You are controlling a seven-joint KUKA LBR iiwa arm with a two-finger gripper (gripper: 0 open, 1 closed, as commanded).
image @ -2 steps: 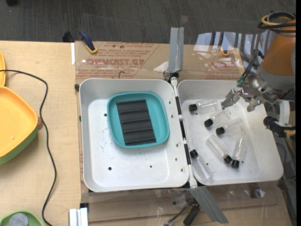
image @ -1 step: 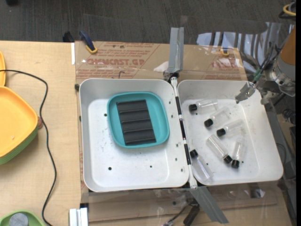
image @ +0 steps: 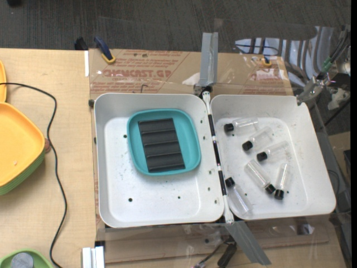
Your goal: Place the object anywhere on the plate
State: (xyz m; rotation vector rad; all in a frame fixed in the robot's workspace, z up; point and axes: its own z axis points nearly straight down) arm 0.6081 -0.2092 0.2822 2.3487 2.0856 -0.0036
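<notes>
A teal plate (image: 164, 142) lies in the left bin (image: 111, 166), carrying a black ribbed block (image: 161, 145) at its middle. Clear vials with black caps (image: 262, 155) lie scattered in the right bin (image: 312, 194), on the desk (image: 67, 166).

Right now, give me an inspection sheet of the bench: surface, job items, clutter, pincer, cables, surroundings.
Surface: two white bins, left bin and right bin, side by side on cardboard.
Job's things: teal plate in the left bin, carrying a dark ribbed block; clear black-capped vials scattered in the right bin.
Clutter: stacked yellow dishes on the wooden table at left.
Pincer: nothing seen.
Cables: black cable looping across the table.
Surroundings: dark carpet beyond the bench.
</notes>
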